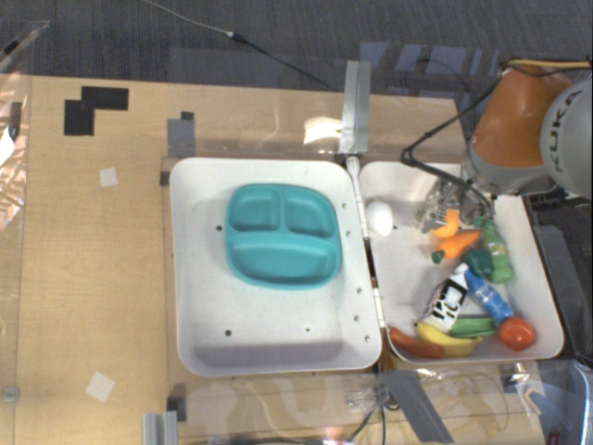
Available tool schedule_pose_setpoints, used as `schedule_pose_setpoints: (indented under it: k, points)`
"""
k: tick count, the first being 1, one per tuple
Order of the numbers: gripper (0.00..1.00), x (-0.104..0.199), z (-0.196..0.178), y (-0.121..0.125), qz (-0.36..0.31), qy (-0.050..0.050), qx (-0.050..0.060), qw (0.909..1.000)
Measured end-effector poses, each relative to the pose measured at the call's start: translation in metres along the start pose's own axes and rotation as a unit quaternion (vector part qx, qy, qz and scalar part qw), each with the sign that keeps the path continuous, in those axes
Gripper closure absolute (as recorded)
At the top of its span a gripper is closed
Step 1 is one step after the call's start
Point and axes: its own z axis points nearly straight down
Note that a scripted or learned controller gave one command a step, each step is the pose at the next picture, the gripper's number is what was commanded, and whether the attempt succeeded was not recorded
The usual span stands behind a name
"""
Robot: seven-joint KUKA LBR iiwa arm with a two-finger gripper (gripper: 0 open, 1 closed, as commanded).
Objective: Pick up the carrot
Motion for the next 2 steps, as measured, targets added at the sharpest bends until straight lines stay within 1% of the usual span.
schedule_pose_setpoints:
  k: [1, 2]
  points:
    - [0.00, 0.000, 0.001, 0.000, 0.000, 0.000, 0.000, 1.0000]
    - [0.00, 0.080, 0.011, -0.041, -0.139, 0.005, 0.000, 0.9902]
